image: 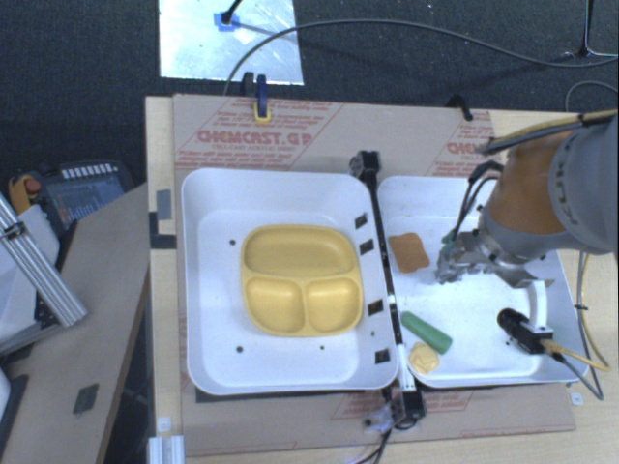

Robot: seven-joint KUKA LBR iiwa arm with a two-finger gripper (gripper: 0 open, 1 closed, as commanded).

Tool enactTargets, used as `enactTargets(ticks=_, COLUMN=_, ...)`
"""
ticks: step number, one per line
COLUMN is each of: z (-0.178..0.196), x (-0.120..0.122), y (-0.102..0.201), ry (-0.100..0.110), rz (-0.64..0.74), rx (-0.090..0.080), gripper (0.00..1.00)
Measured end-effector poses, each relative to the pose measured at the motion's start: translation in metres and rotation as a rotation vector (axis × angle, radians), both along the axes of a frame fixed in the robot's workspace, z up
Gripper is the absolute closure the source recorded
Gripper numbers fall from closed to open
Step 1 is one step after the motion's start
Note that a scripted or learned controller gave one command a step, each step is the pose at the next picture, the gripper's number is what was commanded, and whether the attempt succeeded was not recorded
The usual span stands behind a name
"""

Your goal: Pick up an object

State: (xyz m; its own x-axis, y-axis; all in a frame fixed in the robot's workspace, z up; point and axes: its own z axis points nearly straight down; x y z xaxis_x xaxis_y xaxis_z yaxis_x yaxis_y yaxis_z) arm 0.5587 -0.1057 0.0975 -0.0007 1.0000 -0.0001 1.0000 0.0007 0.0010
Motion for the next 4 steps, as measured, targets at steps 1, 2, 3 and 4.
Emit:
enactTargets(ticks=1, z=0.050, x=0.008, y=-0.008, ry=-0.004, rz=0.002, rx=-0.001, gripper=1.00)
enactTargets(ticks=2, z=0.114, x=0.007, y=-0.005, ry=-0.007, rz=0.004, rx=-0.001, gripper=1.00)
enactTargets(ticks=3, z=0.139, x=0.008, y=-0.005, ry=-0.002, rz=0.004, rx=0.000, gripper=1.00)
enactTargets(ticks=4, z=0.134, x=0.016, y=0.043, ry=-0.001, rz=0.008, rx=0.002, gripper=1.00)
